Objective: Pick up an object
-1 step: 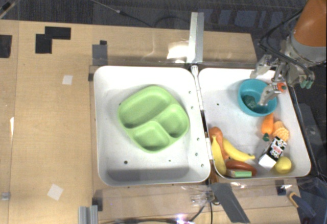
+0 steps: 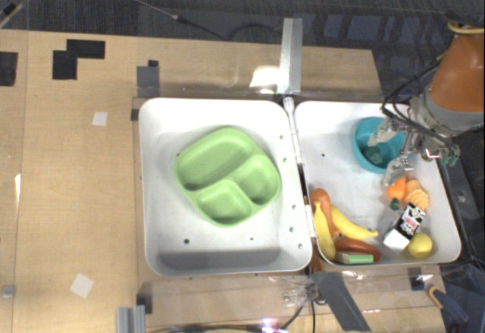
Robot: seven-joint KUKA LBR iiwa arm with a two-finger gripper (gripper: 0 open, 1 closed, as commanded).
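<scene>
A pale wooden worktop (image 2: 68, 195) carries two white bins; the left bin (image 2: 159, 172) holds a green divided tray (image 2: 227, 174). In the right bin (image 2: 337, 172) we see a teal bowl (image 2: 373, 143), a carrot (image 2: 405, 191), bananas (image 2: 341, 225) and a lemon (image 2: 420, 246). Our pincer (image 2: 402, 164) hangs between the bowl and the carrot; we cannot tell how wide it stands, and we see nothing held. We judge the carrot the nearest target: we should centre over it and descend straight, clear of the bowl's rim.
</scene>
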